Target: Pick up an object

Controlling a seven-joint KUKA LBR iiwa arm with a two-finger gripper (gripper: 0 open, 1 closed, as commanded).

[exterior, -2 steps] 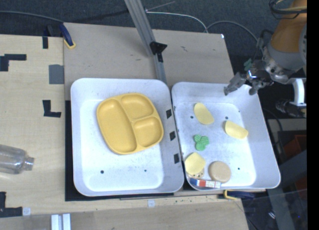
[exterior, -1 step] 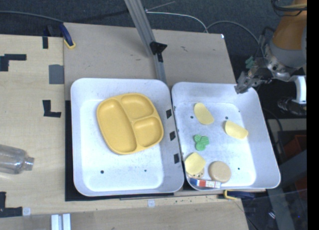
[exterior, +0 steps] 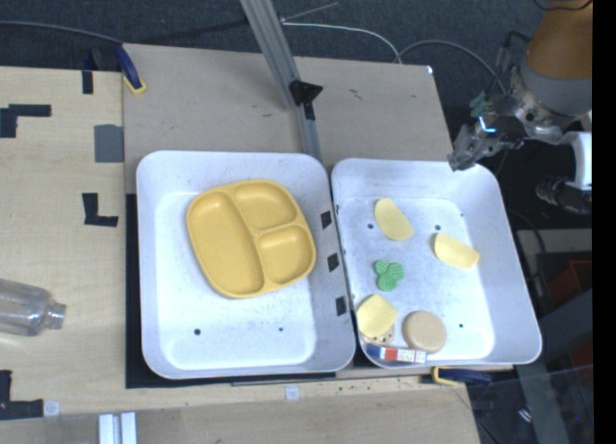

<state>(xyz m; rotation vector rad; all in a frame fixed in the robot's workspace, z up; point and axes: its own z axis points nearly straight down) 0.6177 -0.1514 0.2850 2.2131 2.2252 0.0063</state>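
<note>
So far, nothing is picked up, as I judge it. The end effector [exterior: 469, 153] hangs just at the far right corner of the right bin [exterior: 510, 269], above its rim, and I see no object in it; if it is spread or pressed together I cannot tell.

The candidates all lie in this right bin: a yellow oval piece [exterior: 393, 220] near the far side, a yellow wedge [exterior: 455, 250] toward the right wall, a small green piece [exterior: 389, 274] in the middle, and near the front edge another yellow piece [exterior: 376, 316], a tan round disc [exterior: 424, 329] and a small flat pack [exterior: 397, 354] with red and blue print. The left bin [exterior: 159, 259] carries a yellow divided plate [exterior: 250, 237].

So the choosing, the descent and the grasp remain.

The print on the pack is too small to read. No other writing is visible.
</note>
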